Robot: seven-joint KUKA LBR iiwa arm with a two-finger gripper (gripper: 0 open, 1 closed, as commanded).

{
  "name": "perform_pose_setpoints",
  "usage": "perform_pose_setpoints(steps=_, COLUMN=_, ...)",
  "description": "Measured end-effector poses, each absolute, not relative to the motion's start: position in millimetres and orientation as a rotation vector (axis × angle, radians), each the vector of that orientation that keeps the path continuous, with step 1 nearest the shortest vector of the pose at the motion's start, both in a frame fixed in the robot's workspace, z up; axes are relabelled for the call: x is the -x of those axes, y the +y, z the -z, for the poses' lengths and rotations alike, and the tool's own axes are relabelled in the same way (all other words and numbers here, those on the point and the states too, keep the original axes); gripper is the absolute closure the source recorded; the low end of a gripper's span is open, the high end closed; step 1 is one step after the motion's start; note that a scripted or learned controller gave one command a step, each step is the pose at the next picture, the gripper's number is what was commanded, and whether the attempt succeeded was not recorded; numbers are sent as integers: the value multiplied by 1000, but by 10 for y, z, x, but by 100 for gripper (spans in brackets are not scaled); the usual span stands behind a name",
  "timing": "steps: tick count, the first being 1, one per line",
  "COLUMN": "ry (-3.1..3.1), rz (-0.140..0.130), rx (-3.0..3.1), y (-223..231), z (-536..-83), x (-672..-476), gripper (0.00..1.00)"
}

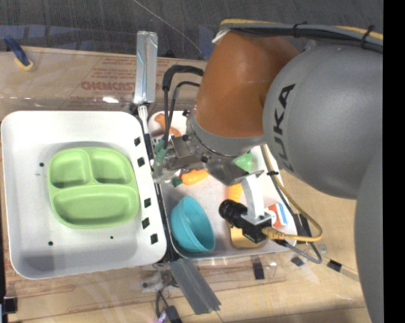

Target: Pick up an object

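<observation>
So the surface (68, 73) is a light wood bench under a clear plastic sheet with red print, visible along the top left and bottom of the frame. Two shallow white bins sit directly on it, side by side and touching: the left bin (17, 180) fills the left half, the right bin (172, 244) sits center-right, mostly under the arm.

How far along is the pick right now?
Done: the arm has reached down into the right bin, its wrist low over the clutter. In hand: nothing I can confirm; the wrist hides the gripper. Left: the blue bowl and an orange piece lie in that bin, unlifted. The green tray sits in the left bin.
</observation>
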State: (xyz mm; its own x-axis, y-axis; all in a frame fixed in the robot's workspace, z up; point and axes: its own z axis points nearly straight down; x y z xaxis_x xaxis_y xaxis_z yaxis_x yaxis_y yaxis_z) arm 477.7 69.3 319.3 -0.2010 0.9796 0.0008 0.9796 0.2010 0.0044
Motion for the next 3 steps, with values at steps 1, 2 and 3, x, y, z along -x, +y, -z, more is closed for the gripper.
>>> perform_pose_setpoints(steps=1, ry=2617, rz=3, rx=-1745, y=1102, z=-2787, x=-4763, gripper=100)
perform_pose_setpoints(steps=2, ry=2443, rz=8, rx=-1982, y=701, z=-2066, x=-4758, gripper=100)
perform_pose_setpoints(steps=3, ry=2450, rz=5, rx=-1972, y=-71, z=-1910, x=-4764, gripper=100)
